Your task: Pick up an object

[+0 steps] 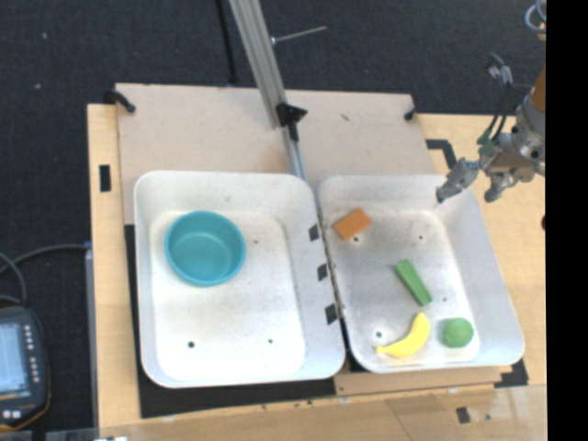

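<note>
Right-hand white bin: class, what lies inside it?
The right-hand white bin holds an orange block, a green stick, a yellow banana and a green ball. Whatever lies under them is covered.

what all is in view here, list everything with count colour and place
bins: two, white, side by side on the bench
bowl: one, teal, left bin, upper left part
block: one, orange, right bin, upper left part
bar: one, green, right bin, middle, lying at a slant
banana: one, yellow, right bin, near the lower edge
ball: one, green, right bin, lower right, just right of the banana
board: one, pale brown, under and behind the bins
rail: one, silver, running from the top of the view down to the gap between the bins
pendant: one, grey with a screen, lower left, off the bench
arm: one, grey, at the right edge
gripper: one, grey, above the right bin's upper right corner
</note>
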Controlling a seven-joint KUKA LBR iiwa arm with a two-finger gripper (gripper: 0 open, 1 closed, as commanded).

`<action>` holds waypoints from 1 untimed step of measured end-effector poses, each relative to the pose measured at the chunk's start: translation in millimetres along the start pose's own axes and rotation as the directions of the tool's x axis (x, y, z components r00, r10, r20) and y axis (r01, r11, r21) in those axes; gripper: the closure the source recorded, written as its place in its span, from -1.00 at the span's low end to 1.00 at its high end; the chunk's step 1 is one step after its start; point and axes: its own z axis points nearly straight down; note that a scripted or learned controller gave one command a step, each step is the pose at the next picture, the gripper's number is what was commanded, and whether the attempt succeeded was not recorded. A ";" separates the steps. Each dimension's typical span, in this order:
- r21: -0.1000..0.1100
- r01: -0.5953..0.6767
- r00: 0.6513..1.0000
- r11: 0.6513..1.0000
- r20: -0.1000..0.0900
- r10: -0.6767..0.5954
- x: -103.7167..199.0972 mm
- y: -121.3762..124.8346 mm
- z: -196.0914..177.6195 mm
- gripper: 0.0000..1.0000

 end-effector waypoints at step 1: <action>0.000 0.000 1.000 1.000 0.001 0.000 -0.2 -0.1 -0.1 -1.00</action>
